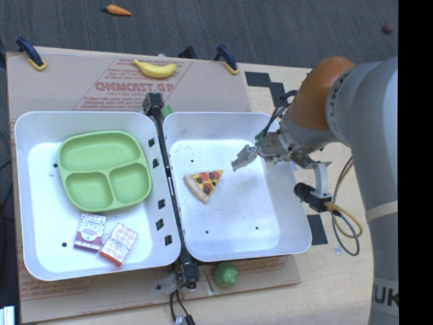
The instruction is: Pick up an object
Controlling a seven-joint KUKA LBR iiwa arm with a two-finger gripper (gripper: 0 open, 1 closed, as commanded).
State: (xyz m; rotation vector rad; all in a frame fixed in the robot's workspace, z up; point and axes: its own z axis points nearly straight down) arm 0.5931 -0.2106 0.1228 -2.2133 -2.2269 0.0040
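Note:
A pizza slice [204, 183] with a tan crust and coloured toppings lies in the right bin [233, 239], left of its middle. My gripper [242, 159] hangs over the same bin, up and to the right of the slice, a short way apart from it. Nothing shows between its fingers. The grey arm with the orange band [323, 93] reaches in from the right.
The left bin [37, 242] holds a green divided plate [105, 168] and two small packets [90, 232] [119, 243]. A banana [155, 67] lies on the cardboard behind the bins. A green ball [226, 274] sits by the front edge. A carrot [118, 9] lies on the floor.

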